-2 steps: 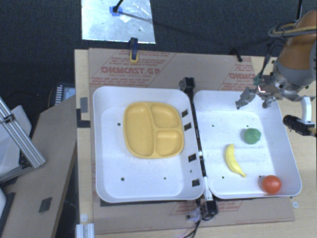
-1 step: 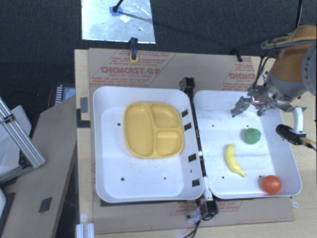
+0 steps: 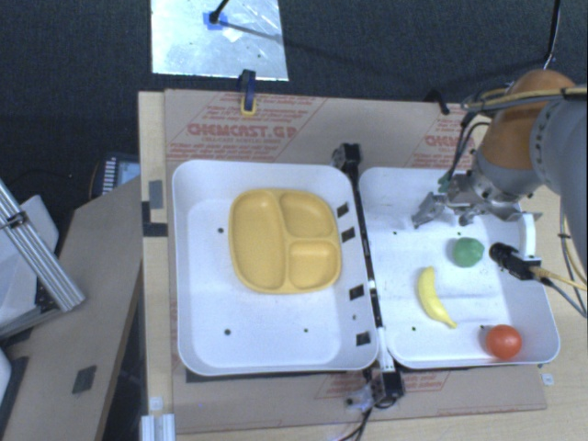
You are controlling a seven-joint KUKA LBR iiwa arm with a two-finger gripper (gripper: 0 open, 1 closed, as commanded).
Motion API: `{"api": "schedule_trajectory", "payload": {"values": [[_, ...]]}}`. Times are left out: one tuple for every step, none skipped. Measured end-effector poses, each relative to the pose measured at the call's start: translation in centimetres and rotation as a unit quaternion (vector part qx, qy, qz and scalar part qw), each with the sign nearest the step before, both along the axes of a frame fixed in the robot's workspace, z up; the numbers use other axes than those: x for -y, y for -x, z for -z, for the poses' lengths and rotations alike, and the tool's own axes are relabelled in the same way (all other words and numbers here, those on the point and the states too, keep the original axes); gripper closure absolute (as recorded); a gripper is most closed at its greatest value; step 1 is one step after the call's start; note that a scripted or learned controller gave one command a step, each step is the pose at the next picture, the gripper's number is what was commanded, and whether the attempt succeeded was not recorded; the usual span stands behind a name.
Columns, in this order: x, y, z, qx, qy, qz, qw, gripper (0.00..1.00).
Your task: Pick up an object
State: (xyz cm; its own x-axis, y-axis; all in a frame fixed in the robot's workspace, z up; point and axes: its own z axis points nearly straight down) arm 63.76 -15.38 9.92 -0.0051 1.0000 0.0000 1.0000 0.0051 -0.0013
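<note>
Resting on brown bench board [image 3: 276, 122]: twin white bins [image 3: 207, 338]; dark carpet [image 3: 73, 53] around.

Two shallow white bins side by side on a printed cardboard sheet

The left white plastic bin [image 3: 197, 274] holds a yellow three-compartment plastic tray [image 3: 283, 240] near its middle; the right white plastic bin [image 3: 397, 209] sits just beside it, a black clip strip [image 3: 360, 246] between them. Both rest on tan cardboard with red lettering [image 3: 241, 128] — spread over the pale wooden surface [image 3: 96, 283]. Beyond, a shiny silver square sheet [image 3: 219, 24] lies on dark carpet [image 3: 64, 53] — blue tape at its centre.
</note>
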Motion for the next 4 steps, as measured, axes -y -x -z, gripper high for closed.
{"api": "schedule_trajectory", "payload": {"values": [[0.0,-0.2,-1.4,0.003,0.0005,-0.001,1.0000,1.00],[0.3,-0.2,-7.9,0.005,0.0009,0.001,1.0000,1.00],[0.4,-0.3,-12.4,0.004,0.0009,0.000,1.0000,1.00],[0.6,0.3,-17.2,0.004,0.0010,0.000,1.0000,1.00]]}}
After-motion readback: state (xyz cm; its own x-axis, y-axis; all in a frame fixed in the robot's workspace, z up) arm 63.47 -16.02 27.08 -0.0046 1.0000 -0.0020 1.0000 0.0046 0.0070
